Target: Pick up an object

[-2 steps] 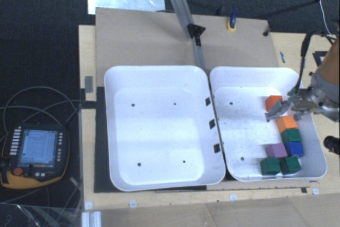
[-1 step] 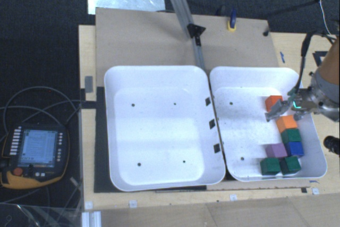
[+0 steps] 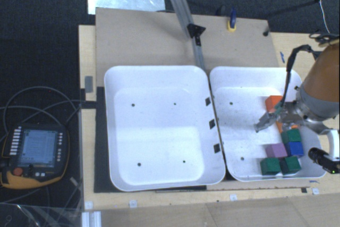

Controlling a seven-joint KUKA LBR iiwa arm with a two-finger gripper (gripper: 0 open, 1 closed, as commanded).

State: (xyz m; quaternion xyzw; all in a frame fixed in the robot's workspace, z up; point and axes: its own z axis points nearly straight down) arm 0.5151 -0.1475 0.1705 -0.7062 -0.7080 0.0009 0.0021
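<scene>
Several small blocks lie in the right bin (image 3: pixel 239 114), towards its right side. An orange block (image 3: pixel 273 102) sits furthest back. A green block (image 3: pixel 291 136), a blue block (image 3: pixel 296 149) and a purple block (image 3: pixel 275 150) are clustered below it. Two dark green blocks (image 3: pixel 270 166) (image 3: pixel 290 165) rest near the front wall. My gripper (image 3: pixel 267 120) hangs low over the bin, between the orange block and the green one, pointing left. A bit of orange (image 3: pixel 280 126) shows just beside it. I see nothing clearly held.
The left bin (image 3: pixel 159 130) adjoins the right one. A grey slanted pole (image 3: pixel 180 2) crosses the back of the bench. A teach pendant (image 3: pixel 34 154) with cables lies on the floor at left. The arm's orange band (image 3: pixel 324 82) overhangs the right bin's edge.
</scene>
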